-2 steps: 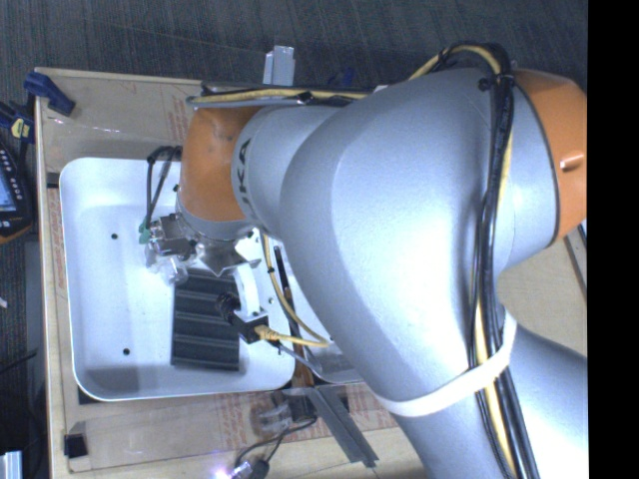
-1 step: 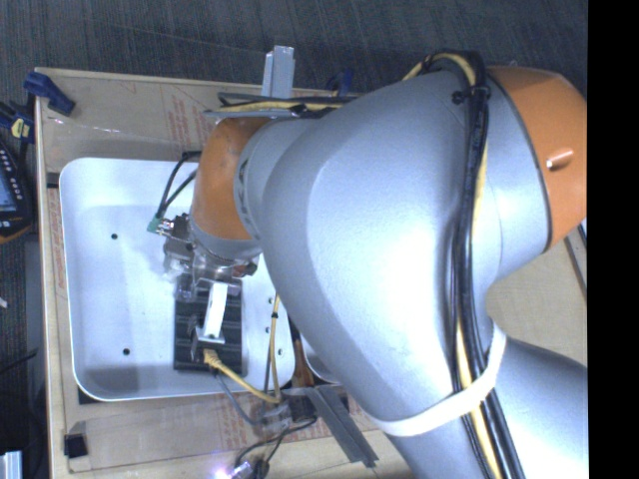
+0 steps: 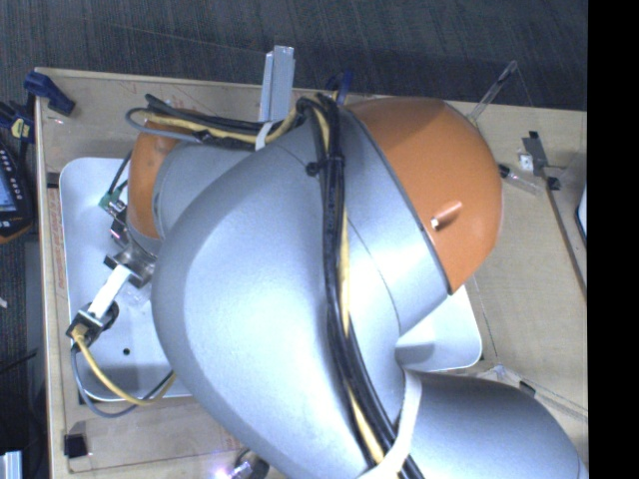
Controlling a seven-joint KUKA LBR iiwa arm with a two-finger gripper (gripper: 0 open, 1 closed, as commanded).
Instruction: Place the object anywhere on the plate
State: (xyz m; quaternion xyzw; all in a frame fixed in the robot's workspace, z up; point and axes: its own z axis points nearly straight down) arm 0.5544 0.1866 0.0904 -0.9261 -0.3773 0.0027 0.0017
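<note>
Over the two white bins, the big grey arm [image 3: 300, 297] with its orange band [image 3: 439, 198] blocks pretty much everything from where I'm standing, so I honestly can't tell where the object sits or which way it points. Left bin [image 3: 75, 193] peeks out on the tabletop [image 3: 539, 247], yellow cable [image 3: 110, 382] dangling into it; can't tell the jaws' state.

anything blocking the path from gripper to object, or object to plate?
Cannot tell from this view. The arm covers most of both bins, and what it covers includes the gripper, the object and the plate. The one bare part is the left bin, at its left edge, where the arm's yellow cable loops over it.
</note>
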